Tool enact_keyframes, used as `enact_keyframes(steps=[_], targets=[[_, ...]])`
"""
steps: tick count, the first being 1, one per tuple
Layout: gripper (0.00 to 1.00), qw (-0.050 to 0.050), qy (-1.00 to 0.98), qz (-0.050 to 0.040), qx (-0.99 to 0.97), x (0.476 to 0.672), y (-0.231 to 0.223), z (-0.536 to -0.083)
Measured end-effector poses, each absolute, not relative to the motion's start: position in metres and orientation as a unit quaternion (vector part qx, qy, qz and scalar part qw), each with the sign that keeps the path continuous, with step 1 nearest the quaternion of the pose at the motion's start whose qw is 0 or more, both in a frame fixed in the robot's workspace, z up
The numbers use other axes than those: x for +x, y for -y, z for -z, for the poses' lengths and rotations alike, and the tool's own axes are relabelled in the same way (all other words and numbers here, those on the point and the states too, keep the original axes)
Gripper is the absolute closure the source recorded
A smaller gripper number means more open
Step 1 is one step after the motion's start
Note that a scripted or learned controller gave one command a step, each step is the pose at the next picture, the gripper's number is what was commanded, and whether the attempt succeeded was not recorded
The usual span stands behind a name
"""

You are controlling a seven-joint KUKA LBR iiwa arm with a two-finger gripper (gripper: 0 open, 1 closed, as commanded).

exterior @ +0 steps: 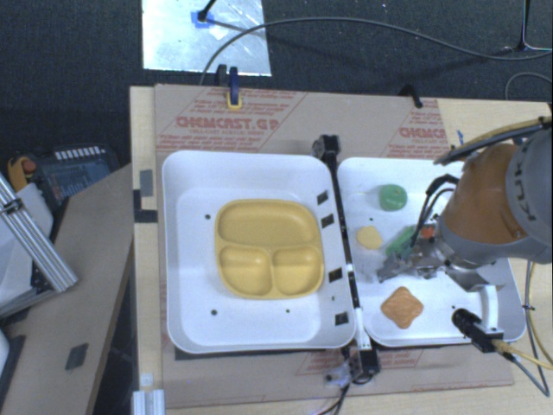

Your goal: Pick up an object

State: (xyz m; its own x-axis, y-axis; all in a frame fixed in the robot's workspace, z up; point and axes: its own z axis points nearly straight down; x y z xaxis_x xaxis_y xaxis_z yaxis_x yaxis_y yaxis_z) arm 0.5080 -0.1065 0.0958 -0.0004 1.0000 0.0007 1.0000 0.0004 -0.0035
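1. Gripper point(399, 264) sits low inside the right bin point(510, 318), at the end of the grey arm point(505, 210) with its orange band, which comes in from the right side of the view.
2. Whether its fingers are parted or closed cannot be told; the tip is small and dark against the white floor, and I cannot tell if anything sits between them.
3. A green flat piece point(400, 239) lies just above the gripper tip, touching or nearly touching it; which of the two cannot be made out.
4. A pale yellow round piece point(369, 237) lies near the gripper, up and to its left, apart from it.
5. A green round object point(392, 197) rests farther up from the gripper, toward the back of the same bin, well apart from the tip.
6. An orange-brown cracker-shaped object point(403, 307) lies just below the gripper, toward the front of the bin, not touching it.
7. Away to the gripper's left, past the dark divider point(339, 232) between the bins, the left bin point(186, 232) holds a yellow divided tray point(266, 247) with three compartments, lying flat near the middle.
8. Both bins rest on a brown cardboard sheet point(259, 119) with red lettering.
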Motion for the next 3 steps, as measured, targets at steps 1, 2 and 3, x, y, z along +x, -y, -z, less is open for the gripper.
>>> enact_keyframes(steps=[1, 2, 3], targets=[[1.00, -0.001, 0.708, 0.0006, -0.707, 0.510, 0.106, -0.109], [1.00, -0.003, 0.708, 0.0021, -0.706, 0.516, 0.114, -0.170], [1.00, -0.003, 0.708, 0.0018, -0.706, 0.513, 0.117, -0.215]])
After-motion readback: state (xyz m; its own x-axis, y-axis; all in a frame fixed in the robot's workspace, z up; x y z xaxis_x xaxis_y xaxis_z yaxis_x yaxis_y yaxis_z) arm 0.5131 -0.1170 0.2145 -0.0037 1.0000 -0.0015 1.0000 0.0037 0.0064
